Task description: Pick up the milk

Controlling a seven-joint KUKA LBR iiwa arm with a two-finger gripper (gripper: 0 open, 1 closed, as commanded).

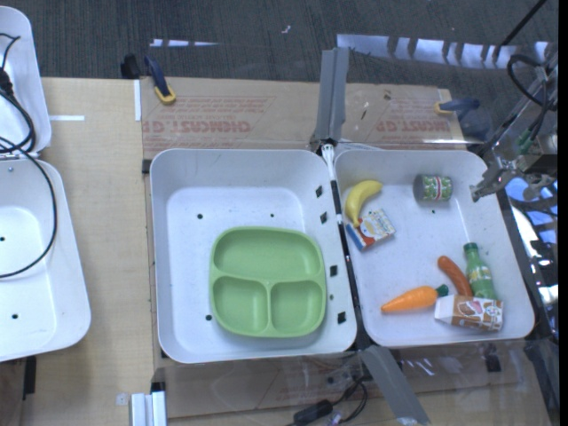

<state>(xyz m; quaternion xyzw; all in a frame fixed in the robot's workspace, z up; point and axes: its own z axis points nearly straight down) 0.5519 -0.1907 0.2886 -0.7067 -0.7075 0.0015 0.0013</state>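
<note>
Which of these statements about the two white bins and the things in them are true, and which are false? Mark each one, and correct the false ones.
1. The green divided plate lies in the left bin. True.
2. The banana lies in the left bin. False: it lies in the right bin, near the wall between the bins.
3. The carrot lies next to the milk carton, at the right bin's front. True.
4. The green can stands on the plate. False: it lies in the right bin, towards its back.
5. The green bottle lies beside the sausage. True.
</note>
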